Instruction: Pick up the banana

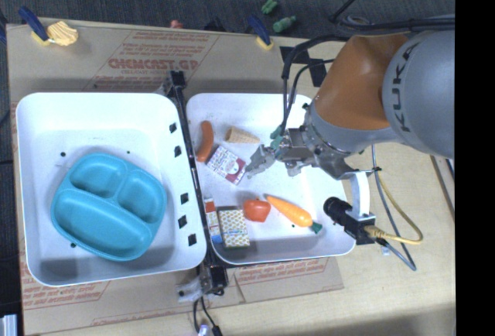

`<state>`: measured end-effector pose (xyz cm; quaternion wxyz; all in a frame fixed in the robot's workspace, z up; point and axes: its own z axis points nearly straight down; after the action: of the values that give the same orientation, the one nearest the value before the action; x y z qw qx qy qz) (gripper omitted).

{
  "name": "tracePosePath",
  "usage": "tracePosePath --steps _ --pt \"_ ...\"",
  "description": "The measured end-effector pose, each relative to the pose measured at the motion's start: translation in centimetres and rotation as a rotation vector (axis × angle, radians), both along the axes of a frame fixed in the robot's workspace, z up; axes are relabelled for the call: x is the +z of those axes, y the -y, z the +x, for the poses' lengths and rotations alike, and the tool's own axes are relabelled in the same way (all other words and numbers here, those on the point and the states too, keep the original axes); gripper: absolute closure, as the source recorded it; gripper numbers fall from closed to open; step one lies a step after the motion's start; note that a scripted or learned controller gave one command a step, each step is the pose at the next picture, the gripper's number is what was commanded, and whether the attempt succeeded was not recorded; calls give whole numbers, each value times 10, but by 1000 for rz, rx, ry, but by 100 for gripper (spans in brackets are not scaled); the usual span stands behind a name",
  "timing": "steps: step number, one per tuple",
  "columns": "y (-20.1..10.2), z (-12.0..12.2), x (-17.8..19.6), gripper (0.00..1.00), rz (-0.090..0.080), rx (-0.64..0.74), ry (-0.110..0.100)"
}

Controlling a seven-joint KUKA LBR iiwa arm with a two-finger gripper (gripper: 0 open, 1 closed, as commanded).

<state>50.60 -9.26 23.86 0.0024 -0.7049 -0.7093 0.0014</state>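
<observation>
My gripper (277,162) hangs low in the right bin (325,245), just right of a small red-and-white carton (226,163). It is open, with bare bin floor between its fingers; the left finger (259,160) is at the carton's right edge. A pale yellow wedge-shaped piece (241,136) lies just above and left of the gripper. An orange carrot (290,210) and a red tomato-like piece (257,210) lie below it. The grey arm with its orange band (352,87) hides the bin's right part.
An orange-brown sausage (205,139) lies along the right bin's left wall, and a patterned box (232,226) sits at its front left. The left bin (31,172) holds a blue divided plate (108,204). Cables (394,218) hang off the arm at the right.
</observation>
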Motion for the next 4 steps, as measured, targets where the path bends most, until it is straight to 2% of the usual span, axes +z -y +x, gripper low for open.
tracePosePath --steps 1,2,3,4 --pt "-2 -12 -141 0 1 -16 -2" --pt "-50 90 -47 0 -2 -263 2" --pt "9 5 -96 0 -3 -402 -1" --pt "-1 62 -144 0 -1 -482 4"
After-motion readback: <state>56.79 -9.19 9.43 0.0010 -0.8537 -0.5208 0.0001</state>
